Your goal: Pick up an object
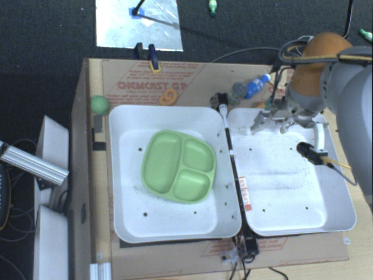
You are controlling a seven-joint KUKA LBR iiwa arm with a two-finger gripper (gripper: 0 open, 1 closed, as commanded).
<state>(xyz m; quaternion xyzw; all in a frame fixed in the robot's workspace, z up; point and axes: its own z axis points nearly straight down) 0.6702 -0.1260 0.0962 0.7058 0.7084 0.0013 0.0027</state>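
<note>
- Green plastic plate with three compartments (178, 166) lies flat in the middle of the left shallow white bin (128, 214).
- Grey hand (284, 123) hangs over the right white bin's (291, 217) far edge, well apart from the plate; whether it is wide or narrow cannot be told.

A dark, speckled carpet floor (46, 39) is seen around a brown cardboard-covered desk (145, 80) printed with red lettering. A shiny silver sheet (140, 16) is laid on the floor beyond the desk, marked with a small blue piece of tape (136, 13). White panels and a ribbed metal rail (32, 165) are placed at the left. Even lighting is cast throughout.
</note>
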